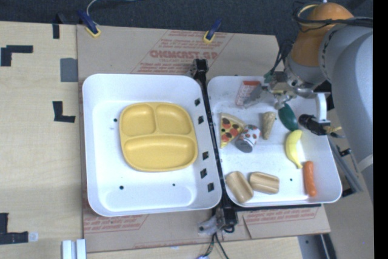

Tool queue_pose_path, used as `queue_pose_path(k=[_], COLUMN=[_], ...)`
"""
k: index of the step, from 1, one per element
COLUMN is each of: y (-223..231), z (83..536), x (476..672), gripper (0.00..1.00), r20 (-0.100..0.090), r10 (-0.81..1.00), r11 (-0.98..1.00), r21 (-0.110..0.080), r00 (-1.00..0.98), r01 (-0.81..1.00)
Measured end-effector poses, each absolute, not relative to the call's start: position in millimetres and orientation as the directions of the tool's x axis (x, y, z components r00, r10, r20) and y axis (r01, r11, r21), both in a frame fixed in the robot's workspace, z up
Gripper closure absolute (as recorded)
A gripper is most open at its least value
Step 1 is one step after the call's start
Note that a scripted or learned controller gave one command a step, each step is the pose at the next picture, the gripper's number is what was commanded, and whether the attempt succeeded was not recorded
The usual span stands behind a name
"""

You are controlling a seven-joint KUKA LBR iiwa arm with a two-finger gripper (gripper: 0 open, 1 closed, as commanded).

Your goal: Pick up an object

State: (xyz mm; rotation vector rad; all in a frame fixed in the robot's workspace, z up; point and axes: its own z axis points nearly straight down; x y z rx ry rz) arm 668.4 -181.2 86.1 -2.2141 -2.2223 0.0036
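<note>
The right bin [332, 193] holds several toy foods. A pizza slice [230, 128], a small grey can [245, 142] and a tan cone [268, 123] lie near its middle. A green piece [287, 117], a yellow banana [294, 147] and an orange sausage [310, 179] lie toward the right. Two bread rolls [238, 186] [264, 182] sit at the front. A clear packet with red print [247, 93] lies at the back. My gripper [274, 89] hangs low over the back of this bin, just right of the packet and above the cone.
The left bin [97, 130] holds a yellow divided plate [159, 135]. The black divider [206, 130] runs between the bins. The grey arm [354, 88] and its orange band [315, 39] cover the right bin's far right corner. Cardboard lies under both bins.
</note>
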Motion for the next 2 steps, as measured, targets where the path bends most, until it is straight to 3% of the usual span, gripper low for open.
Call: queue_pose_path(k=[1, 2], y=[-221.3, -221.0], z=[86.3, 86.3], x=[668.5, 668.5], gripper=[0.00, 0.00], r20=[0.006, 0.005], r10=[1.000, 1.000], r11=[0.004, 0.004], r21=[-0.007, -0.007], r00=[-0.003, -0.004], r01=[1.000, 1.000])
